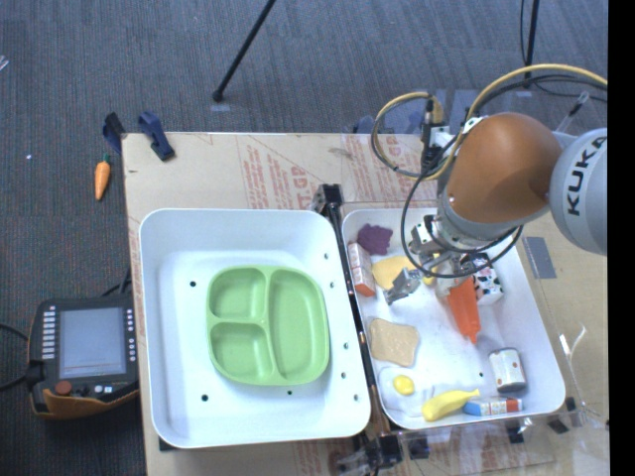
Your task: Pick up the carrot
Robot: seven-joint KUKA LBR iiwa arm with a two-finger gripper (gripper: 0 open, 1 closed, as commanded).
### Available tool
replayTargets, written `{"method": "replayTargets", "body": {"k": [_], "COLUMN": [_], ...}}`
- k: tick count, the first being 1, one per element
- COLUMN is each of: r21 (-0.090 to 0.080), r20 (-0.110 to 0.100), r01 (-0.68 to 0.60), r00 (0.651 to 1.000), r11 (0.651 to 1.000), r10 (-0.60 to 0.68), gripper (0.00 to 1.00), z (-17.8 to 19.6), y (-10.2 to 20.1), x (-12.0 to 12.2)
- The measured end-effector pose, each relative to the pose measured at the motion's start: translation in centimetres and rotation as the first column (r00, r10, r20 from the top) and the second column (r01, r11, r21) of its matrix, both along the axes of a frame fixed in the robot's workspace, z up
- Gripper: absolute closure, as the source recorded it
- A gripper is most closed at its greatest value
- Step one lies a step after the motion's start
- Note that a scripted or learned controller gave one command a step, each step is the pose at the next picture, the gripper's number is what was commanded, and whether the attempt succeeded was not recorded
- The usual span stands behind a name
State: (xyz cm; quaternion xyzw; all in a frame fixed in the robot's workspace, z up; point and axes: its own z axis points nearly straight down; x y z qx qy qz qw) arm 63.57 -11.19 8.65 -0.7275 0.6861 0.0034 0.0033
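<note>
Orange carrot (464, 307) lies tilted in the right bin (544, 327), right-centre of frame, just below-right of the gripper (425, 276) — arm is parked low over that clutter for the pick — can't tell whether anything is gripped or how the pincer is set.

The carrot's (464, 308) upper end — and the jaws — hide beneath the wrist.

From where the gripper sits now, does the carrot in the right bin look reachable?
Probably yes. The gripper hovers just left of the carrot, whose upper side lies bare; only a small black-and-white toy crowds its right.
</note>
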Motion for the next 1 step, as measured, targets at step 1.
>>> {"method": "replayTargets", "body": {"k": [1], "r21": [-0.003], "r20": [-0.001], "r01": [0.371], "r00": [0.928], "r11": [0.928], "r10": [-0.371], "gripper": [0.0], "z": [0.07], "y": [0.73], "x": [0.91]}}
